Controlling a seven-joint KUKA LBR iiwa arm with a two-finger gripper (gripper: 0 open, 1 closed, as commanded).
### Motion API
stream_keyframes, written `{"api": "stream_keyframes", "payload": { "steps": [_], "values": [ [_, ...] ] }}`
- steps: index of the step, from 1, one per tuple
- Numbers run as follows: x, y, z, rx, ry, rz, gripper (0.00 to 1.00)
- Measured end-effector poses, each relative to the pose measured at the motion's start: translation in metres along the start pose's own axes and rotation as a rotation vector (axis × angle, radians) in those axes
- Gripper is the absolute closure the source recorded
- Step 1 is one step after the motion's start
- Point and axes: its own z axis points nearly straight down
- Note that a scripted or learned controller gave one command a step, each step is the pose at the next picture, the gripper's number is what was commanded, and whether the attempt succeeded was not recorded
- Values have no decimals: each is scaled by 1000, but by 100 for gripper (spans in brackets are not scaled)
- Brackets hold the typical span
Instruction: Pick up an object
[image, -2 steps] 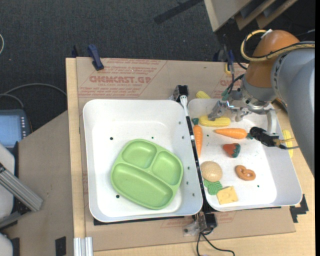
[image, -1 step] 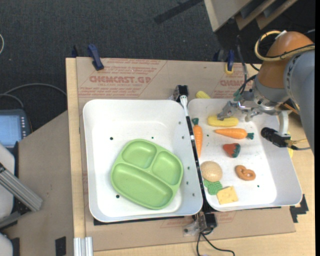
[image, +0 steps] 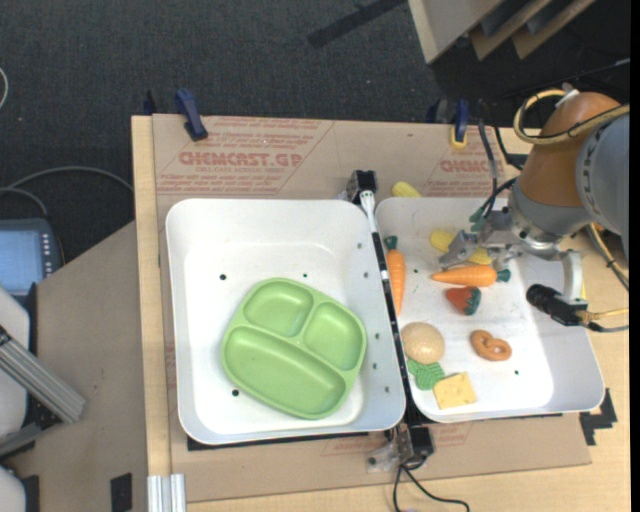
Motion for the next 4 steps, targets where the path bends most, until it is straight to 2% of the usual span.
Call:
{"api": "stream_keyframes", "payload": {
  "steps": [1,2,3,4],
  "values": [
    [0,33,7,37,4,-6,0],
    [-3,13,3,5,1,1,0],
    [-1,-26,3,6,2,1,0],
    [34,-88,3,8,4,0,0]
  ]
}}
